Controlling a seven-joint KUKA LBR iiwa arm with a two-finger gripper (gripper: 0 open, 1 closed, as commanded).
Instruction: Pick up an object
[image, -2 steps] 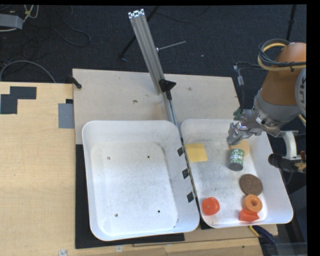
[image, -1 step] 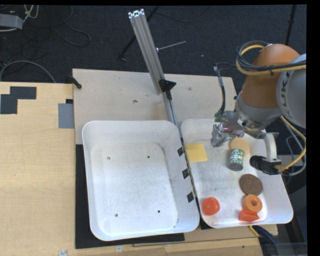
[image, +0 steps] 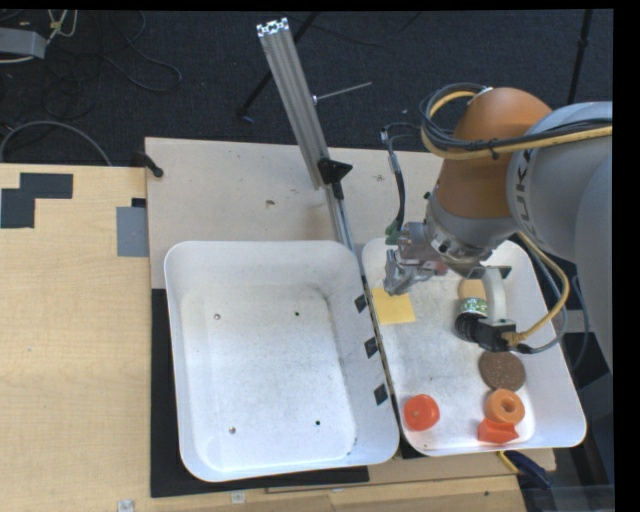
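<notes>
Gripper (image: 403, 278) sits over the yellow sponge square (image: 393, 307) at right bin's (image: 560, 420) left wall; grip state unclear, cannot tell. Sponge looks light, soft, flat; pinch across its edges.

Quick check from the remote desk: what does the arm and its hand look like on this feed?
The arm is bulky, with smooth light grey casing and a rounded orange section above the wrist. Black and yellow cables loop around that orange part, and another yellow-and-black cable trails down its right side. The hand is small, grey metal, with thin dark wires running up from it.
</notes>
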